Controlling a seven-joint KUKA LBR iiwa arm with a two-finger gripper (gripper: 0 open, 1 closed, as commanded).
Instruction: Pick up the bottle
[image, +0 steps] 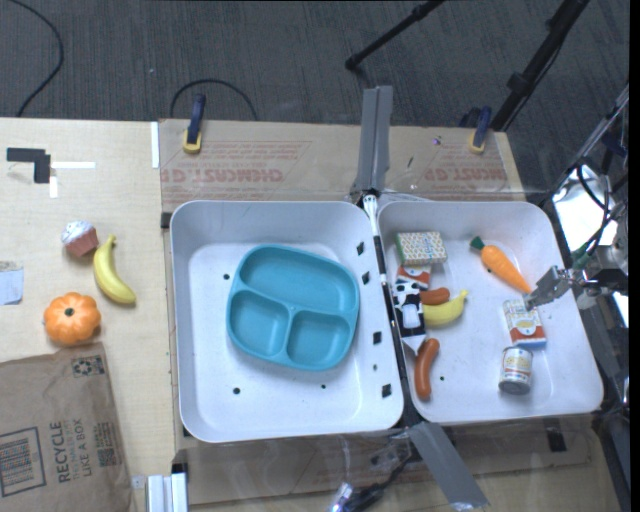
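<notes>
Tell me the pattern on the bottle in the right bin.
Black-and-white cow patches on the bottle, seen in the camera view.

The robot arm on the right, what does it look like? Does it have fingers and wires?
Little of it can be seen at the picture's right edge. The tool is a thin grey metal piece, slanting over the right bin. Behind it is a dark block with white and shiny parts. Black cables loop above it. It is too small and blurry to make out separate fingers.

Bottle: small, white with black patches, cow-like print. Lies on side at left edge of right bin, touching banana, between box and sausage.
</notes>
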